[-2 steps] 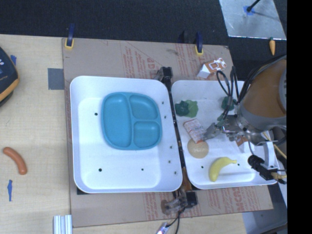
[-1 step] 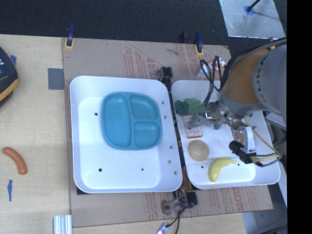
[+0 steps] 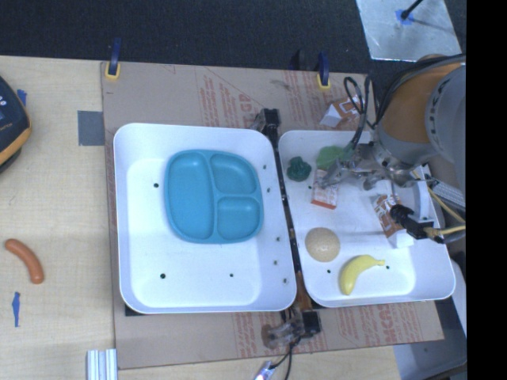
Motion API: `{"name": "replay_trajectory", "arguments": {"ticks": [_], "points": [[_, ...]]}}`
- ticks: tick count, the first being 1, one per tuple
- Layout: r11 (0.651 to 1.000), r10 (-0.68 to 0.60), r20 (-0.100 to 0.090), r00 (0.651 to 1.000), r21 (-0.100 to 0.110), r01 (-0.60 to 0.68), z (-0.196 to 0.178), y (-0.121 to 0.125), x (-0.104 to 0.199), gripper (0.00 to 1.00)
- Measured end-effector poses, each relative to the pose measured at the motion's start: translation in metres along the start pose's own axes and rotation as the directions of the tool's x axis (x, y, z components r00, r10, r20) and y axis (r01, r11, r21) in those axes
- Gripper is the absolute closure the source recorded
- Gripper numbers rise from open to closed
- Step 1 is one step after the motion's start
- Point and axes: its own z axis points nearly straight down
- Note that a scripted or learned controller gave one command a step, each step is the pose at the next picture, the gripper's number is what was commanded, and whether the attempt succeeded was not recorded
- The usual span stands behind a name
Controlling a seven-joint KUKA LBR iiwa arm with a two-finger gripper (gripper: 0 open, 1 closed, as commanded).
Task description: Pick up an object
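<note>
The right bin (image 3: 428,287) holds a yellow banana (image 3: 360,274) near its front and a beige ball (image 3: 322,244) just behind it. A small dark green object (image 3: 299,168) lies at the bin's back left, beside a lighter green object (image 3: 331,157). A red and white packet (image 3: 324,196) lies below those, and another packet (image 3: 386,210) sits further right. My gripper (image 3: 358,174) hangs low over the back of this bin, right next to the lighter green object and above the red and white packet. I see nothing held in it.
The left bin (image 3: 142,283) holds a blue divided plate (image 3: 214,195). An orange sausage (image 3: 25,260) lies on the bench at far left, and a black and yellow device (image 3: 9,121) sits at the left edge. The arm's body (image 3: 420,109) covers the right bin's back right corner.
</note>
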Motion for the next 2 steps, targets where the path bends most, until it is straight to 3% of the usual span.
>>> {"name": "replay_trajectory", "arguments": {"ticks": [1, 2], "points": [[1.0, -0.001, 0.0, 1.0, 0.008, 0.001, 0.004, 0.035, 0.023, 0.0], [1.0, 0.0, 0.001, 1.0, 0.007, 0.0, 0.004, 0.035, 0.002, 0.0]]}}
